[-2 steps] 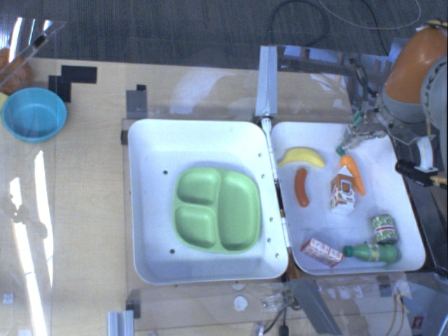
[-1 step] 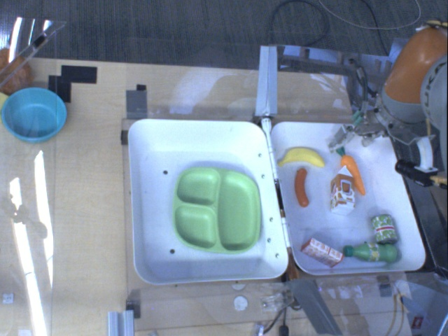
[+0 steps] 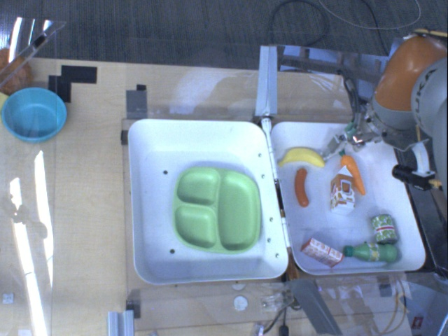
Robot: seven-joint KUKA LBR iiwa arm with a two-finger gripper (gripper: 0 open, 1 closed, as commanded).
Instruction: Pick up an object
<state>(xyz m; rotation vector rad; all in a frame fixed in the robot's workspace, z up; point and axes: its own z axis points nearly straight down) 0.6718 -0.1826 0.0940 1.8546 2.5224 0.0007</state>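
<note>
The right bin [image 3: 413, 208] holds a yellow banana [image 3: 302, 157], a red sausage [image 3: 302, 187], an orange carrot [image 3: 355, 174], a small white and orange carton [image 3: 342, 192], a green can [image 3: 383, 228], a green bottle [image 3: 371, 253] lying on its side and a red-brown packet [image 3: 322, 251]. My gripper [image 3: 341, 143] hangs low at the bin's far side. It is just right of the banana and just above the carrot's top end. Nothing is lifted off the bin floor.
The left bin [image 3: 154, 187] holds a green divided plate [image 3: 217, 208]. A blue bowl [image 3: 33, 114] stands on the bench at far left. A metal post [image 3: 266, 82] rises between the bins at the back. The arm's orange band [image 3: 413, 68] sits at upper right.
</note>
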